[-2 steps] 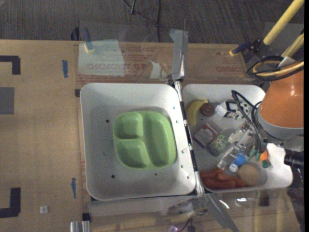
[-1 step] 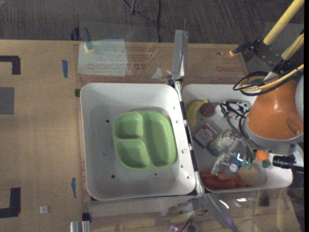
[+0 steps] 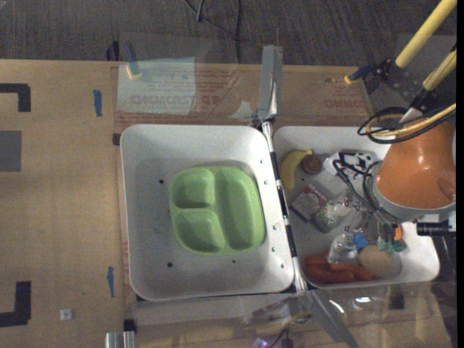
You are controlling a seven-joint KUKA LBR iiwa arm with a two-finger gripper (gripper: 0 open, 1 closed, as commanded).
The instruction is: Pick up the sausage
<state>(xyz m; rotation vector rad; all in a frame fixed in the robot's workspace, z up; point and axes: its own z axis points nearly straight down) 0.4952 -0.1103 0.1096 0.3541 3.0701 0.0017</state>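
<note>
Gripper (image 3: 346, 246) hangs low in the right bin (image 3: 428, 267), just above the red sausage (image 3: 330, 270); its grasp can't be told.

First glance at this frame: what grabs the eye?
The bright green three-compartment plastic tray, sitting alone in the left white bin. Then the arm's orange band, looming over the cluttered right white bin, where a yellow banana lies at the far left corner and a red-orange sausage along the near wall.
</note>
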